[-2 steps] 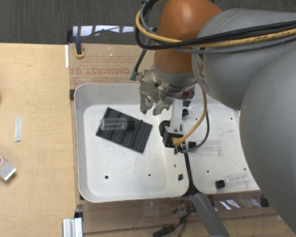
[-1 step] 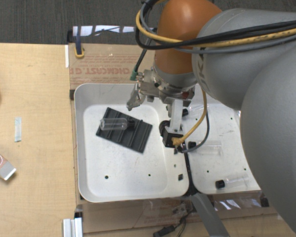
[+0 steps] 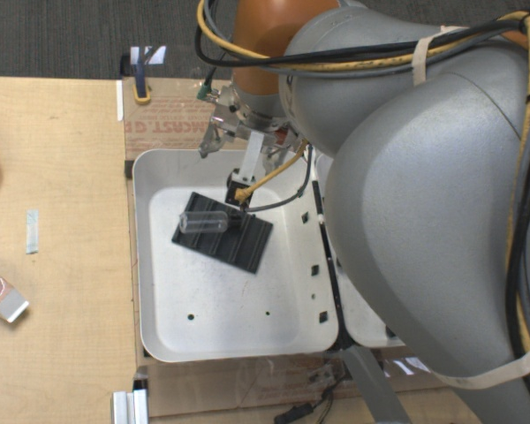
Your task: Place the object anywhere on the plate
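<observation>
Clear plastic tube (image 3: 203, 223) lies on its side on the black ribbed plate (image 3: 243, 247), left-centre of frame, inside the left white bin (image 3: 159, 325). End effector (image 3: 236, 147) hangs just above it at upper centre; can't tell if it's open or closed. Tube looks light, rigid and smooth, so likely slippery and prone to roll; best pinched across its middle, square to its long axis.
</observation>
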Action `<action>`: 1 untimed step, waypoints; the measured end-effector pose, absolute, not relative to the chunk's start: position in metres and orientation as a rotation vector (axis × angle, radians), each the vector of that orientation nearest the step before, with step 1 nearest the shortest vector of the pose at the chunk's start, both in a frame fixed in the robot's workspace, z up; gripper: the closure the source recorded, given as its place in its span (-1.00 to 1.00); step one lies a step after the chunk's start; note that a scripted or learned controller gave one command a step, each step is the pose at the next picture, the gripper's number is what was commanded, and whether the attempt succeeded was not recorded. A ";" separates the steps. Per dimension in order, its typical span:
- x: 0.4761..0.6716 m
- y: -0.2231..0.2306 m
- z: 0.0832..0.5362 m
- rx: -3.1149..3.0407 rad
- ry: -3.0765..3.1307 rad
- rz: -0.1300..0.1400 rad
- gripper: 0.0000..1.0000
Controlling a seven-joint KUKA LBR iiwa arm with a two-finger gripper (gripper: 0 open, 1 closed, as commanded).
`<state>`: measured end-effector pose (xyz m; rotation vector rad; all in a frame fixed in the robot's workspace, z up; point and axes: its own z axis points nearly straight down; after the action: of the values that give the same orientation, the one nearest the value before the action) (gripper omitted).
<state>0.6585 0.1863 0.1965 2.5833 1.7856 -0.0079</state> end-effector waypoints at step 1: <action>0.654 0.216 0.093 2.928 1.156 -0.028 -1.00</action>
<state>0.6543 0.2159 0.0927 2.9280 1.1555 -0.0278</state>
